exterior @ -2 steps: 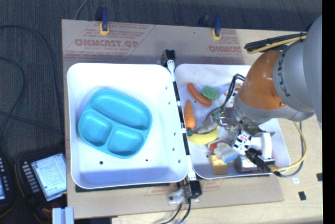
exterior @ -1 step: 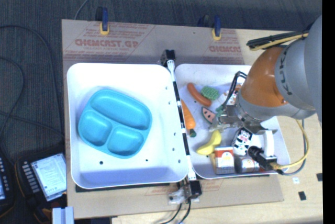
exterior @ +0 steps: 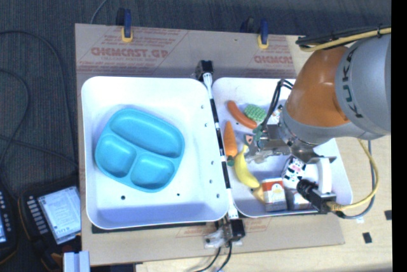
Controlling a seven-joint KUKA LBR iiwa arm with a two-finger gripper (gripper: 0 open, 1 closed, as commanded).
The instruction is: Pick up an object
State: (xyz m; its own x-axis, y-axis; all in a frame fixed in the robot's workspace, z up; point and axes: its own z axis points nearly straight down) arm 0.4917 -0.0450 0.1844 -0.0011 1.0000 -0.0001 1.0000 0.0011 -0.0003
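The right bin [exterior: 343, 169] holds several small things. An orange-red sausage [exterior: 240, 114] and a green piece [exterior: 255, 112] lie at the back. An orange carrot [exterior: 229, 139] rests against the left wall, with a yellow banana [exterior: 245, 171] just in front of it. A red-and-white box [exterior: 274, 194] sits at the front, and a small patterned card [exterior: 294, 170] lies beside it. My gripper [exterior: 254, 147] hangs low over the bin's middle, just right of the carrot and above the banana's upper end. The wrist hides what lies beneath it.
The left bin [exterior: 102, 207] carries a blue divided plate [exterior: 140, 148]. A black ridge [exterior: 218, 137] separates the two bins. Blue and yellow clamps [exterior: 127, 24] hold the brown board at the back. Cables [exterior: 356, 201] trail by the right bin's front right corner.
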